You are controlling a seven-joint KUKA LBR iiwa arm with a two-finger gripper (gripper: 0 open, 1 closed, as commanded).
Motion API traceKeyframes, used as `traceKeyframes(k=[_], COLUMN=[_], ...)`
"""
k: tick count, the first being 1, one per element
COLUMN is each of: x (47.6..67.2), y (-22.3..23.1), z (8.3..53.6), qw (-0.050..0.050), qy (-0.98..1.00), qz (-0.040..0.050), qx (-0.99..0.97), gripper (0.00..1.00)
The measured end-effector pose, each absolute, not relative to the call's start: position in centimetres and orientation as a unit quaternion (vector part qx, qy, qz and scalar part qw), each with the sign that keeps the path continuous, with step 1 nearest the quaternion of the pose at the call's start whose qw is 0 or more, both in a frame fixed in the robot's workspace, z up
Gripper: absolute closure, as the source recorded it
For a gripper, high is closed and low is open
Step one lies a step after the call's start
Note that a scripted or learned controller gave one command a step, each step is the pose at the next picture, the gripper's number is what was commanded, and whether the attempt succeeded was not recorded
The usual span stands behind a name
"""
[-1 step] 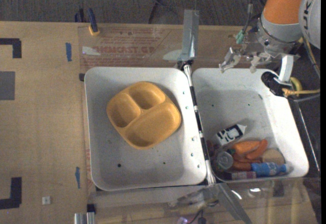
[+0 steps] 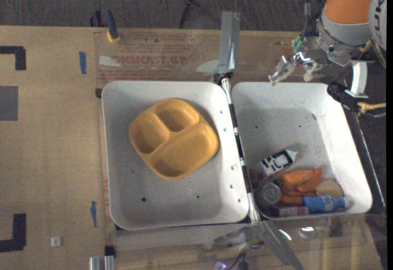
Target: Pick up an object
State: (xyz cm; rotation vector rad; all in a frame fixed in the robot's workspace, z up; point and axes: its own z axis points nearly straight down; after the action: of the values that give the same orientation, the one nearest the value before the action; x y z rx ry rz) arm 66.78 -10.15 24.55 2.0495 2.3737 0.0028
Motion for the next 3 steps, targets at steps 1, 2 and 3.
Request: traceKeyframes(k=[1, 2, 3], x=[60.2, 53.0, 50.1], y=[-9.9, -20.7, -15.8], z=[20.3, 13.2, 10.7], qw=[0.0, 0.0, 0.01], qy=[0.725, 0.705, 0.71], qz=[0.0001, 0.0, 0.0051], qx=[0.689, 0.71, 0.704], gripper=[0.0, 0.0, 0.0])
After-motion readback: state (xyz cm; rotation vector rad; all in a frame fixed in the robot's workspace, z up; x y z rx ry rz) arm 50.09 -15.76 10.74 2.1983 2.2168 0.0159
